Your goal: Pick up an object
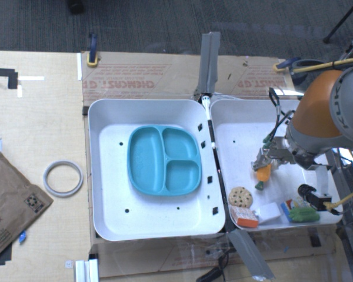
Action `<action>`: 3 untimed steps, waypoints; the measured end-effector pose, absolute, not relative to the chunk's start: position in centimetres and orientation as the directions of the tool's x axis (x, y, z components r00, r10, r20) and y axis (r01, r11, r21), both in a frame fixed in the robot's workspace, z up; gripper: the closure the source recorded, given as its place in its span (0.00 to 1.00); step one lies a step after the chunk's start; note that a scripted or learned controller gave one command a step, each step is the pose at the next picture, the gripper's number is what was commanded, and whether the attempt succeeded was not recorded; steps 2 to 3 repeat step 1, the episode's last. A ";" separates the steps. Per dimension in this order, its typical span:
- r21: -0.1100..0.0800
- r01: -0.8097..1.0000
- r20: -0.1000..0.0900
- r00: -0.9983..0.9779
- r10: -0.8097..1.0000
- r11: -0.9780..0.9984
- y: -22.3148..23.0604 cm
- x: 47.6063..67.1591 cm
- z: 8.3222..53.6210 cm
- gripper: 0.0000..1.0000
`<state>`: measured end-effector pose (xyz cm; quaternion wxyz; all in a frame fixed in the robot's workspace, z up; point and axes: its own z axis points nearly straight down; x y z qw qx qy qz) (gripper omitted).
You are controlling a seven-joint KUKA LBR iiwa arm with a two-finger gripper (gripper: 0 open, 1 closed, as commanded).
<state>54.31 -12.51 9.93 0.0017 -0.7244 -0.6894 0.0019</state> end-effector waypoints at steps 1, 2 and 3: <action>-0.002 1.000 -0.001 0.016 1.000 -0.016 -6.0 57.2 19.1 1.00; -0.002 1.000 -0.001 0.016 1.000 -0.016 -6.0 57.2 19.1 1.00; -0.002 1.000 -0.001 0.016 1.000 -0.016 -6.0 57.2 19.1 1.00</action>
